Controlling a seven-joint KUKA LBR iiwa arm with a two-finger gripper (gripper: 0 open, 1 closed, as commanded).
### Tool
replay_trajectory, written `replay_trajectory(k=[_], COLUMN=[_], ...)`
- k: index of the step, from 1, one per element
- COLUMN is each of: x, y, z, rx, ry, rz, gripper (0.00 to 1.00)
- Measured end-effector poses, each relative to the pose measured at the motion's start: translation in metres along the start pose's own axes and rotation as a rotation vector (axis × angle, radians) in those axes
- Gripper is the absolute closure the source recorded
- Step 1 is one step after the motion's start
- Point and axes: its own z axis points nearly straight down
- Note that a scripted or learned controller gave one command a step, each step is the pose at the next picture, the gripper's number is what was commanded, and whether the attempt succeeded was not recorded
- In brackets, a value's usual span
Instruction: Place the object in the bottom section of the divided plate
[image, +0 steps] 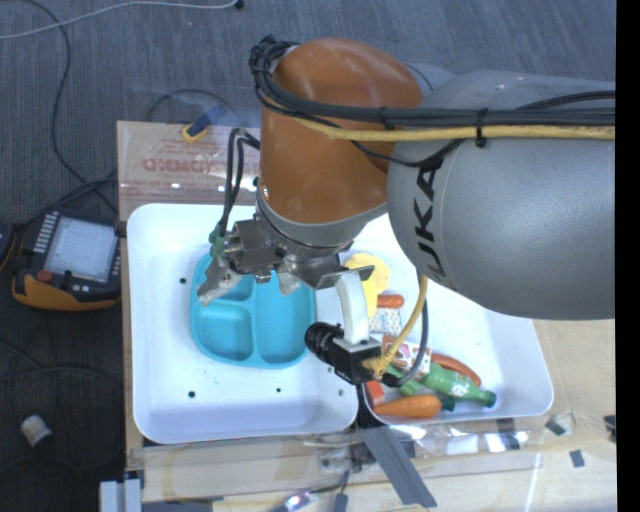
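1. The bulky grey KUKA arm (500, 200) reaches in from the right of the camera view and takes up its upper right part.
2. A broad, rounded orange band (330, 130) sits at the arm's end, above the wrist, facing down toward the bench.
3. A bundle of black cables (450, 122) runs along the top of the grey link and loops over the band.
4. Below the band, the silver wrist flange (300, 245) narrows into the two-finger silver metal gripper (250, 285), which points downward and slightly left.
5. Its two fingers (211, 288) stand spread, tips well apart.

One divided plate (247, 336), two white bins (160, 400) (527, 393)
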Motion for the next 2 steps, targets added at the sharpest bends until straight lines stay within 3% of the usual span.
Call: replay_trajectory(k=[2], x=[0.0000], y=[0.0000], z=[0.0000], rx=[0.000], ry=[0.000], rz=[0.000], gripper=[0.00])
